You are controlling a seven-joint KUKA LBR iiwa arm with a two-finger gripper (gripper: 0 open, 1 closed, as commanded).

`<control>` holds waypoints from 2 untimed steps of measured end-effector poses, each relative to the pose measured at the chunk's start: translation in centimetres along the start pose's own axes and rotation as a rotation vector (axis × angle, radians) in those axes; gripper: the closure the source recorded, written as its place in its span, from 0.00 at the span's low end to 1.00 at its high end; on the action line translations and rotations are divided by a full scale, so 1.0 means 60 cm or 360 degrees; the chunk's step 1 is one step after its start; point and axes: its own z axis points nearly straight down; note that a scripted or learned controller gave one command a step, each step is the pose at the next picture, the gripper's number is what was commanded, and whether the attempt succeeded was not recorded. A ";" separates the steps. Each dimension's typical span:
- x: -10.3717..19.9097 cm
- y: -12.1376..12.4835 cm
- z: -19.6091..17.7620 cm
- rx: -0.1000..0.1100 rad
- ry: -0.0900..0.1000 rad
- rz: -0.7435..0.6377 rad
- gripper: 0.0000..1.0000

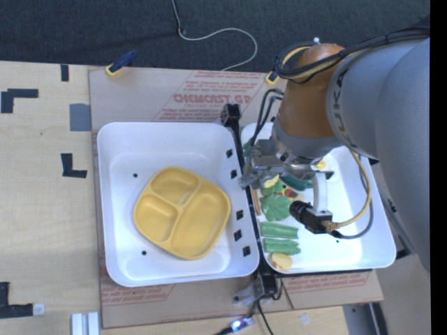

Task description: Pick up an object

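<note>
My gripper hangs low over the left part of the right bin, under the orange band of the arm. Right below it lies a cluster of small toy food pieces: a green leafy piece, a teal piece, green bean pods and a pale yellow piece. The wrist hides the fingers. A small yellow bit peeks out beside the wrist.
The left bin holds a yellow divided plate. A black divider with clips runs between the bins. The arm's big grey body covers the upper right. A cable loops over the right bin.
</note>
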 end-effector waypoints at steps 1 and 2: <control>0.010 0.005 -0.006 -0.0002 0.0001 0.0002 1.00; 0.003 -0.017 -0.031 -0.0003 0.0001 0.0004 1.00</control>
